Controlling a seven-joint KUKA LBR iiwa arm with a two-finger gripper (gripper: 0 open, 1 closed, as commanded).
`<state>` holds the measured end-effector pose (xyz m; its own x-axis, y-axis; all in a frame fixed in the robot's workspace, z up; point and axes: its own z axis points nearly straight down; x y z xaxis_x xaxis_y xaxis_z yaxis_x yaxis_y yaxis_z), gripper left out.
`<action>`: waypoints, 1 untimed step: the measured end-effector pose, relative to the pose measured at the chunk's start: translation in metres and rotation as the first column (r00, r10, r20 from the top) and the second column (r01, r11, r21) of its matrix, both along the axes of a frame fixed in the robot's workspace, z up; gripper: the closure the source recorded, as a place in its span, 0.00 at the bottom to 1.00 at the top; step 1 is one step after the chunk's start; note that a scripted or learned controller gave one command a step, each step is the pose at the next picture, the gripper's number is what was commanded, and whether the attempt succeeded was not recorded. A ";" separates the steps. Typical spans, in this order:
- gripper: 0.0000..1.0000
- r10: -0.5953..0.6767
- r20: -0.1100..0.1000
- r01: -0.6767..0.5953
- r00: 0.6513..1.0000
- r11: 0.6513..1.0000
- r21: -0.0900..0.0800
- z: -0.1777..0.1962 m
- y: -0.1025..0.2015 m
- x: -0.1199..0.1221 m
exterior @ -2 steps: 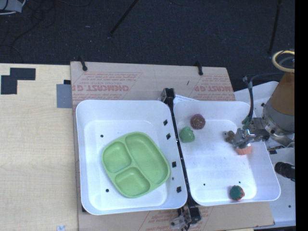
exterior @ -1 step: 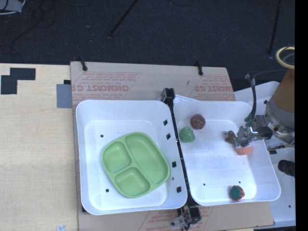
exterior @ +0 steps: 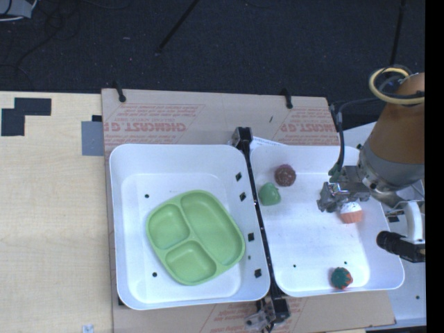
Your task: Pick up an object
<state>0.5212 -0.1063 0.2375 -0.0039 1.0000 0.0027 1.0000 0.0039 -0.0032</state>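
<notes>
Robot arm reaching into the right of two white bins, its pincer low beside a small orange-and-white toy.

Nearest the camera in the right bin lies a small teal ball-like toy, well apart from the gripper. Farther back sits the small orange-and-white object — probably a light, rigid toy, best pinched across its narrow body — just beside and below the pincer, perhaps touching it. Whether the pincer is spread or pressed together cannot be told; nothing is seen held. Beyond, near the divider, rest a green lump and a brown-red ball — both look light, possibly slippery. The left bin holds a green divided tray.
</notes>
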 end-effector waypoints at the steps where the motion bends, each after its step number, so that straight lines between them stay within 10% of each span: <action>1: 1.00 -0.001 -0.001 0.001 1.000 1.000 -0.001 -0.010 0.043 0.013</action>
